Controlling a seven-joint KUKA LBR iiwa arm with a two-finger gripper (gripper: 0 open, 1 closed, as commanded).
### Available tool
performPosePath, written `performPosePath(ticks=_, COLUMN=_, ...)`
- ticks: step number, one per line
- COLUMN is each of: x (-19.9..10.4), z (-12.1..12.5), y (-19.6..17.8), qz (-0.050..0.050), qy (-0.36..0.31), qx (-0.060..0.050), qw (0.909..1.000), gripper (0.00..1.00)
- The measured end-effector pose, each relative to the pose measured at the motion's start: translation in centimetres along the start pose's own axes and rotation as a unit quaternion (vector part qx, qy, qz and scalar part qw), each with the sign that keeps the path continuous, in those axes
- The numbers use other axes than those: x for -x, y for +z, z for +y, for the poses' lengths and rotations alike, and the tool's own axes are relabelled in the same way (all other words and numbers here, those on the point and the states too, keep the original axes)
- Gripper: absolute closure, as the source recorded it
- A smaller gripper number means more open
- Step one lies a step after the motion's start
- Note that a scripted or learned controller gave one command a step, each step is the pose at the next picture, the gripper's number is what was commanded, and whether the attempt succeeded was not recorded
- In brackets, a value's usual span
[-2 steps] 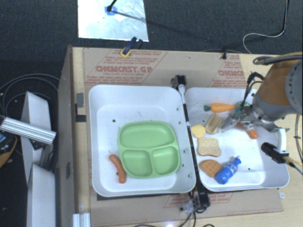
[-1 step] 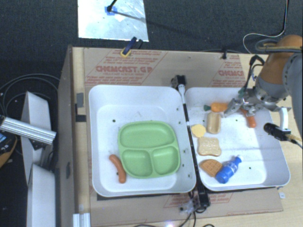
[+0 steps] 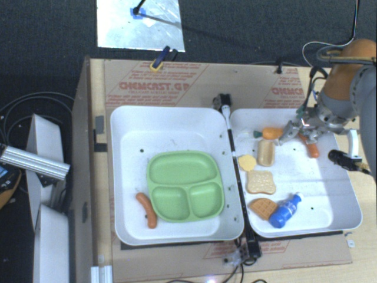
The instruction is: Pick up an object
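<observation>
Gripper (image 3: pixel 301 128): above the right bin's (image 3: pixel 341 217) far side; whether it is spread or closed cannot be told.
Carrot (image 3: pixel 311 148): small, orange, elongated, lying just beside the gripper.
Orange piece (image 3: pixel 271 133): rounded, to the gripper's left.
Bottle (image 3: pixel 285 210): blue, on its side, near edge.
Left bin (image 3: pixel 126 158): green 3-compartment tray (image 3: pixel 185 185), sausage (image 3: pixel 147 210) beside it.

Bench (image 3: pixel 177 78) with brown printed board, bearing two shallow white bins.

Left bin (image 3: pixel 126 128) and right bin (image 3: pixel 341 211) side by side, touching along a dark middle seam. Blue and yellow clip (image 3: pixel 162 58) at the board's far edge. Small black clamp (image 3: pixel 224 101) at the seam's far end, another (image 3: pixel 250 249) at the near end.
</observation>
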State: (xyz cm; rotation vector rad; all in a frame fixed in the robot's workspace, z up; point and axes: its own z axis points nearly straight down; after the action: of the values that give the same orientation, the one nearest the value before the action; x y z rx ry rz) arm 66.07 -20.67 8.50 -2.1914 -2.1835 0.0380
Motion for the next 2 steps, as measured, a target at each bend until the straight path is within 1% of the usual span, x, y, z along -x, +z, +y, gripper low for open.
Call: performPosePath(ticks=2, x=0.03, z=0.00, y=0.06, qz=-0.001, qy=0.000, qx=0.001, qw=1.0000, gripper=0.00)
